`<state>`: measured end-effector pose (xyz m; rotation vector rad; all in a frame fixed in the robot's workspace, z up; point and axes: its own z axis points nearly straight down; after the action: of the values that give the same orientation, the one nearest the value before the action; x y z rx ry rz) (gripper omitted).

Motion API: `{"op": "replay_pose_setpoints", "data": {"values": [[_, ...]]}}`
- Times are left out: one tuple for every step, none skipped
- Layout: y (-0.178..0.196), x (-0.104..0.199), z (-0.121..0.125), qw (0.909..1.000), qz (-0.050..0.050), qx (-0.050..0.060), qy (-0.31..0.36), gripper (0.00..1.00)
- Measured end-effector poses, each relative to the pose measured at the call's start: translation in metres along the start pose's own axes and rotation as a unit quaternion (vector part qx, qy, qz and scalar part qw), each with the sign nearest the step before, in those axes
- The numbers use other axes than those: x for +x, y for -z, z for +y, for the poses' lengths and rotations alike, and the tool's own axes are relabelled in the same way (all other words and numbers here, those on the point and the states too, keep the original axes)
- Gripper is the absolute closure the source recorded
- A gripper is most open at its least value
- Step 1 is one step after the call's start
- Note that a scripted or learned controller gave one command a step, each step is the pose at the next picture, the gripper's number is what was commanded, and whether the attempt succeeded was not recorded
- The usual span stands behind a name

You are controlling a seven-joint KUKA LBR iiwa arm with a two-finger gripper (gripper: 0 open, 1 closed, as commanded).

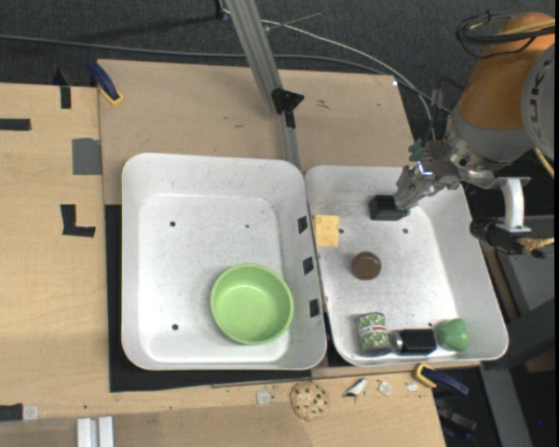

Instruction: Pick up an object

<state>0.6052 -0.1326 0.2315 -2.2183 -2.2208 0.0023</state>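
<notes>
My gripper (388,207) hangs low over the back of the right bin (447,250), reaching in from the right. Its dark tip is close to the bin floor, with nothing seen held in it. A yellow block (327,230) lies to its left by the bin's left wall. A brown round object (366,265) rests a little in front of the gripper. Along the front wall sit a small green can (372,331), a black object (413,341) and a green ball (453,334). A green bowl (252,303) stands in the left bin (168,212).
A slanted metal pole (261,54) comes down from the top to the gap between the bins. A cookie-like disc (306,400) and small scraps lie on the bench in front of the bins. Cables run behind the right bin.
</notes>
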Motion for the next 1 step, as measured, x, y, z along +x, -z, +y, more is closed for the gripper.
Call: {"op": "replay_pose_setpoints", "data": {"values": [[-0.0457, 0.0033, 0.0034, 1.0, -0.001, 0.002, 0.0, 0.0]]}}
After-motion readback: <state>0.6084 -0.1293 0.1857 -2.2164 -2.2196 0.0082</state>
